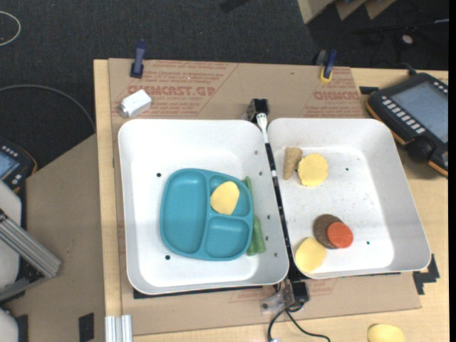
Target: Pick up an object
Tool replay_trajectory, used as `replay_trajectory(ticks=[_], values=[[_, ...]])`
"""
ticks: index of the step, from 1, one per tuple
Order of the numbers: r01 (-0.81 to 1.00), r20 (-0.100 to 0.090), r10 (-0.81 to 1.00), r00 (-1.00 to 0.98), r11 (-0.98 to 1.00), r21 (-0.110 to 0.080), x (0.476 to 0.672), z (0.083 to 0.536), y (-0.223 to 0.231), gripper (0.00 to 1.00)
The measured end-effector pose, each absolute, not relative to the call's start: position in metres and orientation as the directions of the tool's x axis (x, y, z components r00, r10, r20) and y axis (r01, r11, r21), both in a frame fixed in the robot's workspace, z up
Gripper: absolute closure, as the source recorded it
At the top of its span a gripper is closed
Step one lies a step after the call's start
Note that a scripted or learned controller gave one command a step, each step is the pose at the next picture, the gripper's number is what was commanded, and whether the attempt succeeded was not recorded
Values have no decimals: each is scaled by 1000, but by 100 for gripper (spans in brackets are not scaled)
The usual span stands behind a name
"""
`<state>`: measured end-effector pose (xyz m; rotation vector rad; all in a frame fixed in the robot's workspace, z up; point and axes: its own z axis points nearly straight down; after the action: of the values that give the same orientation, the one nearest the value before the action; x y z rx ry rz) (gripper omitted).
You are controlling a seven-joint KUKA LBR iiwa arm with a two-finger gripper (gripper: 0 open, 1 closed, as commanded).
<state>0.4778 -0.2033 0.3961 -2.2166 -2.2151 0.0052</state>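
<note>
Waiting for a pick | right bin (399,191) holds yellow disc (313,170), tan stick (291,162) lying upright beside it | pincer state: cannot tell.

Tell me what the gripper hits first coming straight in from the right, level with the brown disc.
Probably the right bin's wall, then the orange disc lying on the brown disc; its travel height cannot be judged.

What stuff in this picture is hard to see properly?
- Green thing, camera view: mostly tucked behind the blue tray.
- Brown disc: partly covered by the orange-red piece.
- Yellow object: cut off by the bottom edge.
- Cardboard lettering: too faint to read fully.
</note>
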Motion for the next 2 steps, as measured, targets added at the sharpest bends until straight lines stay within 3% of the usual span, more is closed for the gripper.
replay_trajectory(ticks=[1,2], values=[[1000,-10,1000,-1,1,19,492,544,-223,100],[1000,4,1000,1,-1,-9,479,443,-206,100]])
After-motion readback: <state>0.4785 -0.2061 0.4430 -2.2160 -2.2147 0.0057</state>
